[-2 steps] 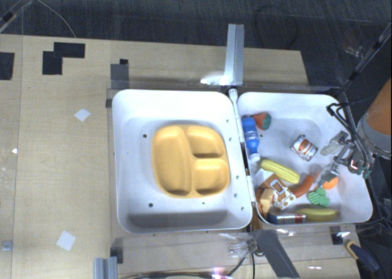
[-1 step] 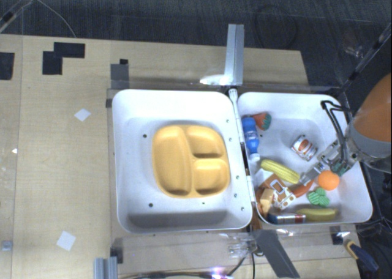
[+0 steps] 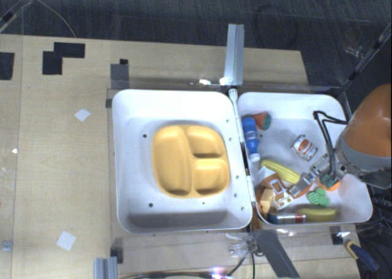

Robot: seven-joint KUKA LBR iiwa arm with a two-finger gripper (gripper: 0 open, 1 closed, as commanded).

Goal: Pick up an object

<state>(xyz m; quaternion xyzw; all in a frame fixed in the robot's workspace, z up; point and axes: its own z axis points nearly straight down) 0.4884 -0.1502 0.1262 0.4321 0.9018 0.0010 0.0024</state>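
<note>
Two white bins sit side by side on the wooden worktop [image 3: 55, 167]. The left bin [image 3: 131, 161] holds one thing: a yellow tray [image 3: 190, 160] with three dips in it, lying flat in the middle. The right bin [image 3: 355, 207] is full of small toys. A blue bottle [image 3: 250, 134] lies along its left wall, and a small orange and green toy [image 3: 263, 120] sits just beside the bottle's top end. A little white and red thing [image 3: 304, 146] lies alone near the middle. A yellow corn cob [image 3: 280, 171] lies tilted below the bottle. A green toy [image 3: 318, 197] sits near the front, and a long yellow toy [image 3: 317, 213] lies just below it by the front wall. A dark pen-like stick [image 3: 286, 217] lies beside that. The arm comes in from the right, and its end effector [image 3: 304, 183] is down in the right bin, between the corn cob and the green toy. I cannot tell if it is wide, narrow, or holding anything.
</note>
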